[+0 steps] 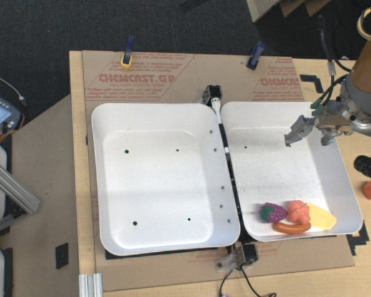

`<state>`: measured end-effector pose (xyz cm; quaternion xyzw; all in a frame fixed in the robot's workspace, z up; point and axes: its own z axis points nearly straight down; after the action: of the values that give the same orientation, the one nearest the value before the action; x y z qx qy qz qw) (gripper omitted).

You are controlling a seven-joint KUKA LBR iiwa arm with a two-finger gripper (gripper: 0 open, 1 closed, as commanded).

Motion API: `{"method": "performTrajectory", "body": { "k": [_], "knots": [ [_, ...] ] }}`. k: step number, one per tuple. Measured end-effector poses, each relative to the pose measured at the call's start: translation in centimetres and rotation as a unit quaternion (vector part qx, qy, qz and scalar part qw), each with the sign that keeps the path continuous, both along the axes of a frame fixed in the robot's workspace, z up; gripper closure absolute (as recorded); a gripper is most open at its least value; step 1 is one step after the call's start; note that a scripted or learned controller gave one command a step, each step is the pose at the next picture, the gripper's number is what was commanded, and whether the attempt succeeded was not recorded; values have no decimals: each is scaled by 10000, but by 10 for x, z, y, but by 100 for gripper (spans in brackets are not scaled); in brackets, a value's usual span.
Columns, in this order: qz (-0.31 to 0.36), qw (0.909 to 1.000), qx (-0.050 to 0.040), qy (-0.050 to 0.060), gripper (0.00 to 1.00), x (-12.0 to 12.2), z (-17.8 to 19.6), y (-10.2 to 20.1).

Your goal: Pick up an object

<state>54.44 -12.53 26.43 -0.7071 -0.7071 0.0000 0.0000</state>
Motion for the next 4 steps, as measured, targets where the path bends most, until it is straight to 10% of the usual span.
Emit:
{"method": "performTrajectory", "body": {
  "k": [1, 2, 3, 4],
  "knots": [
    [22, 10000, -7, -94, 0, -37, 141, 35],
    [7, 10000, -11, -32, 100, -36, 143, 33],
    [-19, 10000, 3, 38, 100, -45, 74, 2],
    [-2, 10000, -10, -23, 100, -43, 88, 4]
  ]
}}
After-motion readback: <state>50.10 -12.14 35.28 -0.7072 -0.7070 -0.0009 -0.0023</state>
